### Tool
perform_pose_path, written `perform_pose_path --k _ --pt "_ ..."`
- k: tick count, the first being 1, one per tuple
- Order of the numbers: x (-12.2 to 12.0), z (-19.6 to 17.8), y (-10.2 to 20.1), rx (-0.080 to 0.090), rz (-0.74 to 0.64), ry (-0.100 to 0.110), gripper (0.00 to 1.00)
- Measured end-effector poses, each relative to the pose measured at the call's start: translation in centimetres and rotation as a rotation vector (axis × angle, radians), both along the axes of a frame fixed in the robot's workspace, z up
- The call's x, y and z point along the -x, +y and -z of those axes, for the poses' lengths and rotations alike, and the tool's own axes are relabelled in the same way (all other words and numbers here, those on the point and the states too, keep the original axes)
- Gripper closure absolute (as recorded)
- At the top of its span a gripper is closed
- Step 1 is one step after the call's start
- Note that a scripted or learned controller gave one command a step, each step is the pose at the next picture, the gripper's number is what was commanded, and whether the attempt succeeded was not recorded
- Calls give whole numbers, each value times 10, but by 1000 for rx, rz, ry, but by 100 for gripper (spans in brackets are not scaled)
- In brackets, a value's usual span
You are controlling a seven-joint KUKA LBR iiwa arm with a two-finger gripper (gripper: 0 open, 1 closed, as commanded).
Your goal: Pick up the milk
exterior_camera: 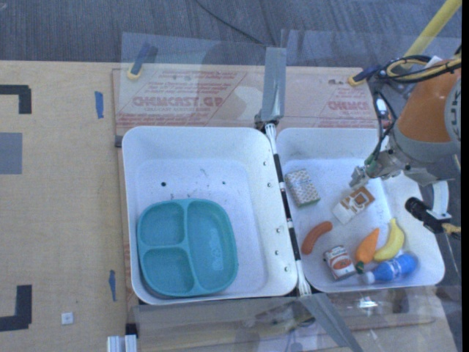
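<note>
From the overhead camera: two white bins side by side, with the right bin (293, 149) as landmark. Inside it, near the middle, a small milk carton (352, 203) lying tilted. Just above and right of the carton, touching or nearly touching its upper end, the gripper (368, 171), not visibly clasping the carton, its opening hidden. Left of the carton, a patterned packet (303, 187); below, a sausage (316, 237), a small can (338, 262), a carrot (367, 246), a banana (390, 241), a blue bottle (391, 269). In the left bin (146, 152), a teal divided plate (187, 248).
</note>
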State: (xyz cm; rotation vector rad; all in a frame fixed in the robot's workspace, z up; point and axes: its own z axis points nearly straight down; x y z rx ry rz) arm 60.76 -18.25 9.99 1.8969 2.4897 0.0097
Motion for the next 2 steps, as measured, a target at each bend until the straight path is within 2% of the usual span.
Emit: perform_pose_path --k 1,2 --pt "0 0 0 0 0 0 0" --pt "56 11 46 -1 -115 5 0"
